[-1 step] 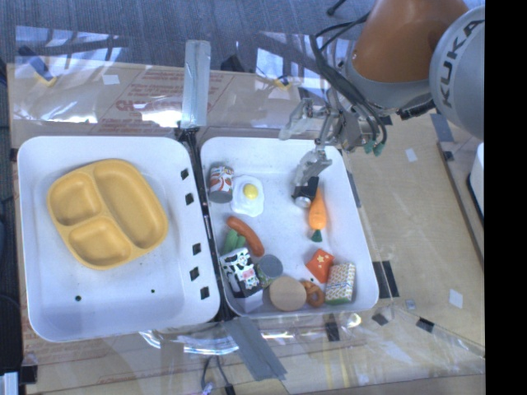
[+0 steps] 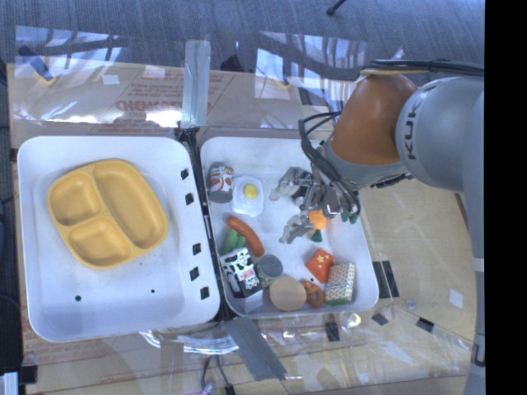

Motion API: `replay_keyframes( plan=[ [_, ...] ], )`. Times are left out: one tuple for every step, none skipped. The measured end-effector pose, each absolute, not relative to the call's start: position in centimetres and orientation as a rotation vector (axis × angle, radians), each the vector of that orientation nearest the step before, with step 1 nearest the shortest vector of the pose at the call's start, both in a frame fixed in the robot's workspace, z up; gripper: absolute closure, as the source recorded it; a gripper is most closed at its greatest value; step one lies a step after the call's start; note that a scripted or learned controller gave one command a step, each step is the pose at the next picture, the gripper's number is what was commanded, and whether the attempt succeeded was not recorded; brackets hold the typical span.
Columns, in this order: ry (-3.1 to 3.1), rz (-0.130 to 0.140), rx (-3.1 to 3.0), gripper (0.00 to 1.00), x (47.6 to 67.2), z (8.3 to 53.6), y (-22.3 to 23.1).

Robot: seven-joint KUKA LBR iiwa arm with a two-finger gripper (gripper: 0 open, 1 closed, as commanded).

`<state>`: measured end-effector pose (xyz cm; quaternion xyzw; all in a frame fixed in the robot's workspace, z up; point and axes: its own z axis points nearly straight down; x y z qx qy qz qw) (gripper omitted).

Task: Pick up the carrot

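The grey arm [image 2: 428,130] is reaching in over the right bin [image 2: 362,262], while the left bin [image 2: 49,303] is carrying a yellow divided plate [image 2: 107,212]. The claw [image 2: 306,212] is hanging low in the right bin with its metal fingers [image 2: 290,181] spread wide, and the small orange carrot [image 2: 317,220] is sitting between them, not visibly clamped. Nearby are lying a sausage [image 2: 246,234] and a fried egg [image 2: 249,192].
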<state>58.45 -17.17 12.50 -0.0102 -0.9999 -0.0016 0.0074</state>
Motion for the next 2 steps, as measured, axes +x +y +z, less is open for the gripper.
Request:
replay_keyframes(
  plan=[
    [-3.143, 0.001, -0.064, 0.00, 56.5, 9.3, -21.0],
    [-3.149, 0.002, -0.049, 1.00, 56.9, 10.6, -20.8]
  ],
)
